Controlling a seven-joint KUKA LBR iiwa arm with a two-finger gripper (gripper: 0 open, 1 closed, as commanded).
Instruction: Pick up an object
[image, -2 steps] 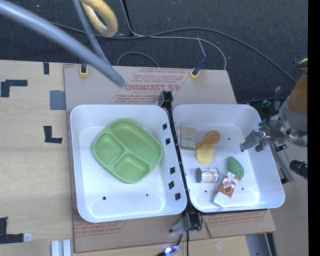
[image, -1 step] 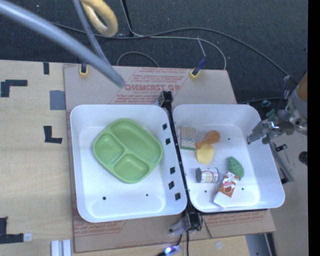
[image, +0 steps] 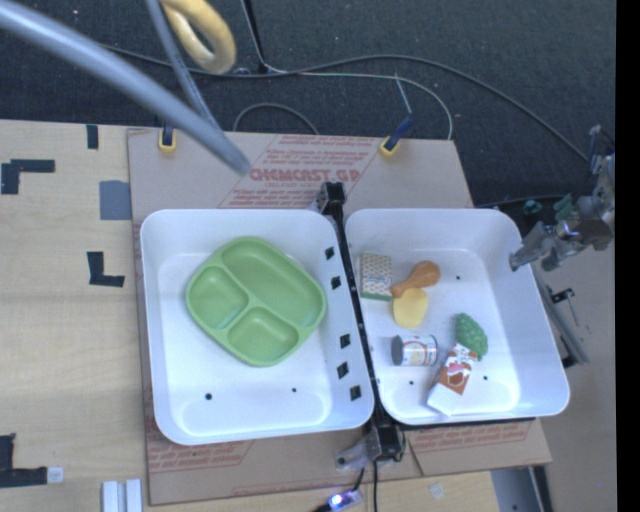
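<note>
The gripper (image: 528, 256) hangs at the right rim of the right bin (image: 500, 225), outside the pile, with nothing in it that I can see; from here I cannot tell how it is set. Nearest to it, toward the bin's right side, lies a green leafy toy vegetable (image: 471, 334), and just below that a small red-and-white carton (image: 453, 378) tilts at the front edge. It looks light and stiff, with flat faces that should take a pinch well. Beside it a little can (image: 415, 351) lies on its side, hard and smooth, and I'd guess it would roll. Nearer the divider sit a yellow lump (image: 410, 307) touching a toy drumstick (image: 417, 276), and a patterned packet (image: 375, 274). The left bin (image: 165, 250) carries a green divided plate (image: 256, 299), broad and flat, probably awkward to grip.
</note>
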